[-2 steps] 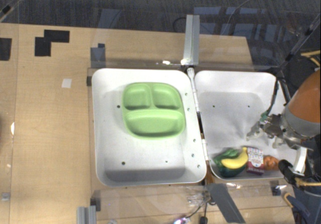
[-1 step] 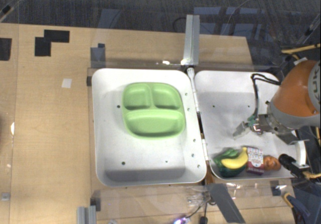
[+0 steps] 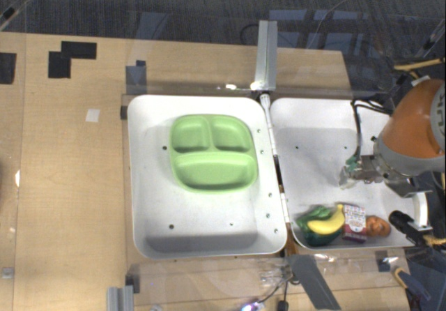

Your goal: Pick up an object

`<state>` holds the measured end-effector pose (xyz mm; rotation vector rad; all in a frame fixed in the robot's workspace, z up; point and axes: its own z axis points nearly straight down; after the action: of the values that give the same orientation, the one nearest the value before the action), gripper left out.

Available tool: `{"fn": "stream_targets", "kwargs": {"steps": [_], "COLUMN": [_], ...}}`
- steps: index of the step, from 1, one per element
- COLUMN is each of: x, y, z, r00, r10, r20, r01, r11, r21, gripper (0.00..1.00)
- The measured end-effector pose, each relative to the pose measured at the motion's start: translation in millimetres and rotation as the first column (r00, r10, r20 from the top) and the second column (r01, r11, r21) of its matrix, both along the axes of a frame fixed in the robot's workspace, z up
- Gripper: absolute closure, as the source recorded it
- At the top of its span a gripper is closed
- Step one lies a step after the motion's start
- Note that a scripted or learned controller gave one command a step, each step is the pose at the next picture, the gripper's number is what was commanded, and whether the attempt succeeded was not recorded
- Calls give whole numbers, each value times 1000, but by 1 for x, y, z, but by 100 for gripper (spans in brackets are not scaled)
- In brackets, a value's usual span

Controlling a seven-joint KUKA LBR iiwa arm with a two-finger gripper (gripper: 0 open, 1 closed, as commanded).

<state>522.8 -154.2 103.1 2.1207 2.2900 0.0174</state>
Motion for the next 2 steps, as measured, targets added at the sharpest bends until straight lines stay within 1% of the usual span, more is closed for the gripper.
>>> {"fn": "stream_targets", "kwargs": {"steps": [1,2], "x": [19,-13], "y": [34,37], "z": [85,-11], "r00": [998,995], "r10": [55,-96], "r20": [-17,-6], "r01": [-54,96], "r11": [999,995], "r21": [5,6], "gripper": [100,100]}}
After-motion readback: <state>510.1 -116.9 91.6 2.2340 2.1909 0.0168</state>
